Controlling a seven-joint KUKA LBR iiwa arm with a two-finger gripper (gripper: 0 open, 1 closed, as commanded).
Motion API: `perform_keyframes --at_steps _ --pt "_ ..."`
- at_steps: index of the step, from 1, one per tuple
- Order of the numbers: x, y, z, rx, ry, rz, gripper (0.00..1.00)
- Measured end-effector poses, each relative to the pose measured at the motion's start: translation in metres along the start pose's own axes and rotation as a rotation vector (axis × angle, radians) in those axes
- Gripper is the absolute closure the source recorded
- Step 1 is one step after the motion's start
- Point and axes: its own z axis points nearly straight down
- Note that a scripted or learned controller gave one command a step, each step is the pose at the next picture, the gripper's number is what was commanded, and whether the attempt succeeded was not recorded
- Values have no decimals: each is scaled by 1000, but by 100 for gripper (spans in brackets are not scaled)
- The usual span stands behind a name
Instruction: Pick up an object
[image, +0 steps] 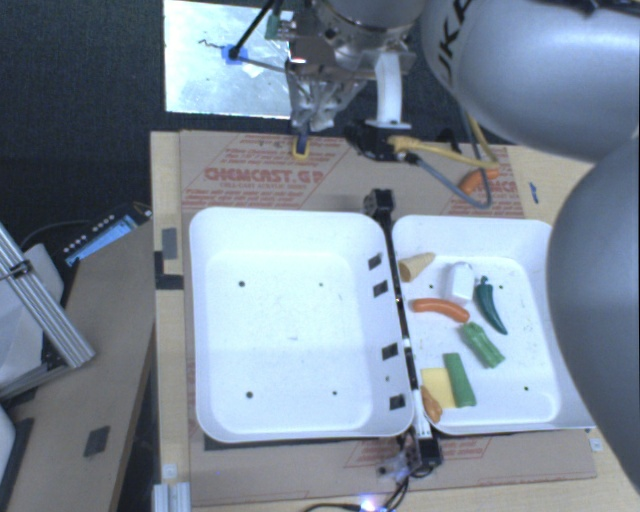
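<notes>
So my jaws (312, 118) are hanging up at the far edge of the worktop, over the brown cardboard sheet (262, 172), well away from both bins. Honestly can't tell how wide they're open. The right-hand shallow white bin (530, 250) has the goods: orange carrot-shaped piece (440, 308), dark green pepper (490, 304), yellow block (437, 386).
</notes>
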Motion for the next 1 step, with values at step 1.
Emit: perform_keyframes --at_steps 1 --pt "26 0 -7 1 1 0 100"
